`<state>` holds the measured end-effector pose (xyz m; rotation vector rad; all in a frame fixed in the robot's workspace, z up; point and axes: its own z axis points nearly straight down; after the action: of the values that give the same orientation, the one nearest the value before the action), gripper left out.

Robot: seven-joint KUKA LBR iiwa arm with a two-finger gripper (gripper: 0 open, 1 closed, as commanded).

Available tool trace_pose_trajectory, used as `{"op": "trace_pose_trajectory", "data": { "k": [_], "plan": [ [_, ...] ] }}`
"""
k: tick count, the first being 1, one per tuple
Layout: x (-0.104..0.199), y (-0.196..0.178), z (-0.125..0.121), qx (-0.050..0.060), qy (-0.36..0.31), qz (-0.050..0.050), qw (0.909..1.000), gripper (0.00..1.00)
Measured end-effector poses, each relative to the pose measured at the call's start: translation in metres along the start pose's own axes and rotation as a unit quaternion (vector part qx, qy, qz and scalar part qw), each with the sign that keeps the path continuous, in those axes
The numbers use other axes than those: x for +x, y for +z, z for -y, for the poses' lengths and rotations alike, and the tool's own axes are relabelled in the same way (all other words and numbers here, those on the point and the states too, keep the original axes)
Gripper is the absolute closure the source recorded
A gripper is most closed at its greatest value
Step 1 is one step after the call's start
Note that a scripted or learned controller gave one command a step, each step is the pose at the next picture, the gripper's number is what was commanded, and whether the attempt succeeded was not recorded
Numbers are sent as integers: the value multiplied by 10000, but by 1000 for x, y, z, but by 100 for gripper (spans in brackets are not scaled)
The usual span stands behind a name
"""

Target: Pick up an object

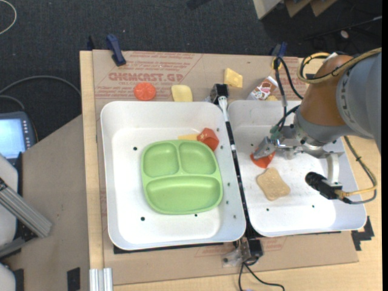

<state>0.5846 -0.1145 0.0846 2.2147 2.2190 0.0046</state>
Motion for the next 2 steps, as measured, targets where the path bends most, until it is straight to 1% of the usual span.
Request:
{"op": "trace_pose_trajectory", "data": {
  "k": [1, 2],
  "plan": [
    [21, 0, -7, 18, -1, -8, 10000, 0],
    [20, -11, -7, 1, 3, -1, 10000, 100]
  ]
}}
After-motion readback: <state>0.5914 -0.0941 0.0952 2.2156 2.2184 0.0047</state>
